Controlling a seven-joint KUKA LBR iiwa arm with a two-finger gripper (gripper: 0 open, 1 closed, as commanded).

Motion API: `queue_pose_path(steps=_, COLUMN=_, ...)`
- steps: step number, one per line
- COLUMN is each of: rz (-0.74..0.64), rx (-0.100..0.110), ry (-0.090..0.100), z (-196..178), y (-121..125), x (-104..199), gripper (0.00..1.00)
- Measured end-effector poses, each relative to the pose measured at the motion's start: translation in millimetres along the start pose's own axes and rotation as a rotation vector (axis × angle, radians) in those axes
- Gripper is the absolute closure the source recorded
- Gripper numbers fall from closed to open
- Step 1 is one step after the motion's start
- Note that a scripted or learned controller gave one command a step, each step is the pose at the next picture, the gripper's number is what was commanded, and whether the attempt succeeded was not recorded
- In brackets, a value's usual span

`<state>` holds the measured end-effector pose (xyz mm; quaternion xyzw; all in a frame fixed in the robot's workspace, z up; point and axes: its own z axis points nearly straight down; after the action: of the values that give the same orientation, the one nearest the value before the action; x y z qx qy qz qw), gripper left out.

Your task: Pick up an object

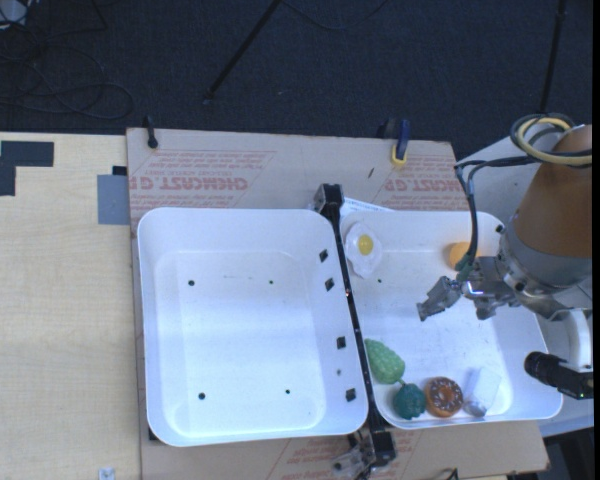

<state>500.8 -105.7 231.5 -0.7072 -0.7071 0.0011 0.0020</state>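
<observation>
**Nothing lifted yet: tool poised over the right bin**

Nearest the camera, along the front wall of the right bin (540, 408), lie a dark teal lump (410, 401), a brown sprinkled doughnut (443, 396) and a pale whitish piece (483, 388) that is hard to identify. Just behind sits a green leafy thing (384, 360). Mid-bin, the tool (458, 298) hangs clear of all of them; whether it is spread or closed I cannot tell, but nothing visible sits in it. Farther back rest a fried egg (362, 246) and an orange thing (460, 254), half hidden by the arm. The pick seems still ahead. The left bin (155, 268) lies alongside.
</observation>
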Motion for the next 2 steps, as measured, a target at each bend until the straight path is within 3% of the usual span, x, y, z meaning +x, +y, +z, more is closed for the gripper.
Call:
queue_pose_path(steps=1, rz=0.003, rx=0.003, ry=-0.002, z=77.6, y=35.3, x=-60.2, gripper=0.0)
queue_pose_path(steps=2, rz=0.007, rx=0.001, ry=0.0, z=63.6, y=34.3, x=-59.7, gripper=1.0)
